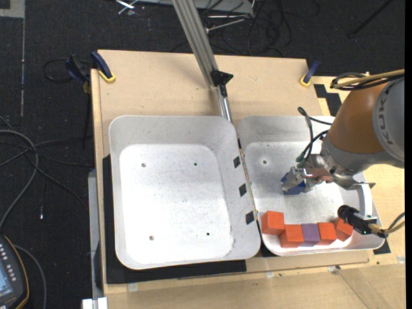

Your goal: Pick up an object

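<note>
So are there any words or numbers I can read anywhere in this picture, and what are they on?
None can be read.
The small dark tags along the edge between the two bins: too small to show any writing.
The device at the lower left corner, with a lit screen: too blurred to read.
The orange blocks, the purple block and the gripper: no lettering to be seen.
</note>
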Controlling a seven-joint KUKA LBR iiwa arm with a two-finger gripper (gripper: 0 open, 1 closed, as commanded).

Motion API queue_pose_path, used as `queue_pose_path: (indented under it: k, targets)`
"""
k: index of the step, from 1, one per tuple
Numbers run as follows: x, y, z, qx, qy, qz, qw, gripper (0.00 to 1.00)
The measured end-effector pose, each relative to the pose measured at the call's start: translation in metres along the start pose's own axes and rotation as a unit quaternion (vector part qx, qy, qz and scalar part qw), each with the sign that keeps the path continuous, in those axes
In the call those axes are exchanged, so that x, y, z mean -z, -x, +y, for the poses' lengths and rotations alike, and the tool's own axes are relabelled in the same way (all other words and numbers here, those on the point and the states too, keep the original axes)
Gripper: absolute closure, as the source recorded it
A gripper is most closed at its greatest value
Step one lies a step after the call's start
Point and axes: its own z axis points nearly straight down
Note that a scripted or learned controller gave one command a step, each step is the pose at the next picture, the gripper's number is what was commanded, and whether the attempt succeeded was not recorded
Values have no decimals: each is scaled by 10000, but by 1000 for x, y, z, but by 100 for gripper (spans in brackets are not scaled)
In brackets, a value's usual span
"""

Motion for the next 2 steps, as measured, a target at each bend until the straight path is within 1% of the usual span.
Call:
queue_pose_path:
  k: [1,2]
  targets:
    - [80,-71,42,33,83,-19,10000,100]
    - [74,-145,58,30,39,-11,10000,100]
